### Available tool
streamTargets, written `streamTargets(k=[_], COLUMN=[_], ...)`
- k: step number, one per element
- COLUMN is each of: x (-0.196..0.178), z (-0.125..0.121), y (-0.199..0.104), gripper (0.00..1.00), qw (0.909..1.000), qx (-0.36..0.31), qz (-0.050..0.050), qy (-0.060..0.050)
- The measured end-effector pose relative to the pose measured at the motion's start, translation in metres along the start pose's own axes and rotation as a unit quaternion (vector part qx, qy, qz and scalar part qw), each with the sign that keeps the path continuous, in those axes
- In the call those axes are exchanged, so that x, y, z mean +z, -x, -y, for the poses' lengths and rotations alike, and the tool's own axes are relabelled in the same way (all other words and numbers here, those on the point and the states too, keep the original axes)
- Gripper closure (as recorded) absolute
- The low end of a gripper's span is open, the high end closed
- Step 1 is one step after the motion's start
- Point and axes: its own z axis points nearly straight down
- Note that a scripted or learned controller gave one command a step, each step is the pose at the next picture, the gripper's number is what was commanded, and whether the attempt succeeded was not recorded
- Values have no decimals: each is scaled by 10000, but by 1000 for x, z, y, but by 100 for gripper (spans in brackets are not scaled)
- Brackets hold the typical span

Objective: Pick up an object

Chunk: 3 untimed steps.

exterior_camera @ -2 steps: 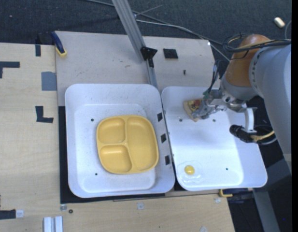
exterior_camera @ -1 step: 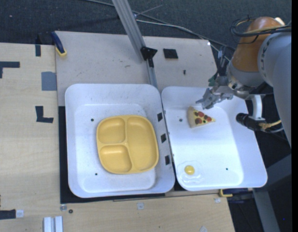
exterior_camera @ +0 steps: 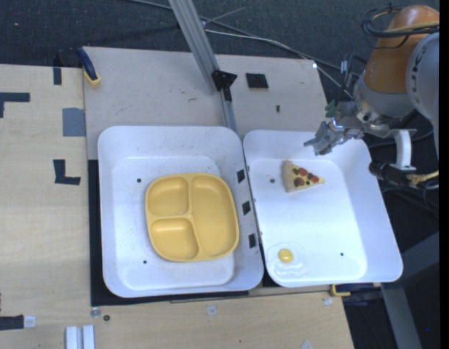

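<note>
Where the right bin [exterior_camera: 370, 217] shows its upper half, a toy pizza slice [exterior_camera: 301, 177] lies flat on the white floor, crust end toward the bin's left, point toward the right, red dots on the topping. Nothing touches it. Same bin, near the bottom edge: a toy fried egg [exterior_camera: 286, 259], white with a yellow yolk, well apart from the slice.

Gripper [exterior_camera: 320, 142] sits over the top edge of the right bin, up and to the right of the slice, near it but apart. Jaws point down-left toward the bin floor; nothing shows between them, and how wide they stand cannot be made out at this angle. Grey arm with orange band [exterior_camera: 399, 53] enters from the upper right, cables looped around the wrist.

Left bin [exterior_camera: 122, 195]: a yellow divided plate [exterior_camera: 191, 217] with three compartments, roughly centred, tilted slightly.

Both bins side by side on the table [exterior_camera: 151, 86], edges touching. A metal pole [exterior_camera: 199, 38] crosses the table from the top, ending near the gap between the bins
</note>
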Motion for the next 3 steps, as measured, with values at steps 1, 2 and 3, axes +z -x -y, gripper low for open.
streamTargets(k=[1,2,3], x=[-6,1,5], z=[0,1,-1], y=[-1,-48,-97], gripper=[100,100,100], qw=[10000,10000,10000], qx=[2,-15,-18], qz=[-5,-9,-9], qy=[-20,-34,-33])
